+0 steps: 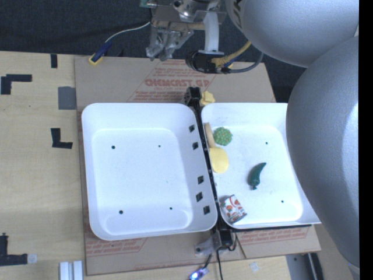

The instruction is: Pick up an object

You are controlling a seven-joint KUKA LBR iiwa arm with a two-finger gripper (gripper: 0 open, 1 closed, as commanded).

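My arm (pixel 315 69) fills the right side and far right corner of the view, a broad grey mass that hangs over the right edge of the right bin (pixel 274 214). My gripper (pixel 165 44) sits at the far edge of the scene, beyond both bins and above the cardboard sheet (pixel 116 86) they rest on; whether it is apart or together I cannot tell, and nothing shows between its tips.

The left bin (pixel 93 174) lies beside the right one, the two touching along a black strip of clips down the middle.

All the things I could pick lie in the right bin. The largest is a pale yellow rounded lump (pixel 219 160) against the bin's left wall, about midway along it. Just beyond it, on the far side, is a green bumpy ball (pixel 222 136), close to the lump. A thin tan stick (pixel 208 135) lies along the wall just left of the ball. To the right, well out on the bin floor, lies a dark green curved piece (pixel 256 175), like a small pepper. In the near left corner rests a small white packet with red print (pixel 233 209), tilted against the wall.

A yellow cable (pixel 233 60) loops near my wrist at the far side.
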